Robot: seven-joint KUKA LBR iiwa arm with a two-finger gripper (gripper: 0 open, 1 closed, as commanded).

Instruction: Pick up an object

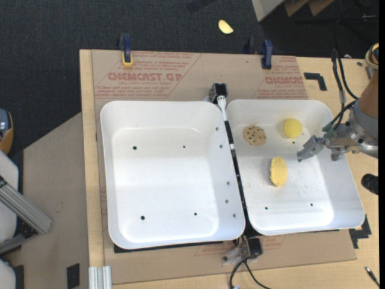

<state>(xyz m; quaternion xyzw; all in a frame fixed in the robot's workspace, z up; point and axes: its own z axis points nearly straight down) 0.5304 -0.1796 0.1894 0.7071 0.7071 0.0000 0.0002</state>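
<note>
Right bin (337, 212) has a cookie (254, 135), a yellow ball (292, 127) and a yellow lump (278, 171), gripper (310, 149) hovering nearby, can't tell if jaws are apart.

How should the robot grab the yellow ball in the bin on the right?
Probably from straight above, fingers closing across the middle of the yellow ball, its widest part. It is round, so any lower or higher grip may slip off. It sits apart from the cookie and the yellow lump, leaving room on both sides. The gripper hovers just below and to its right, over the right bin.
</note>
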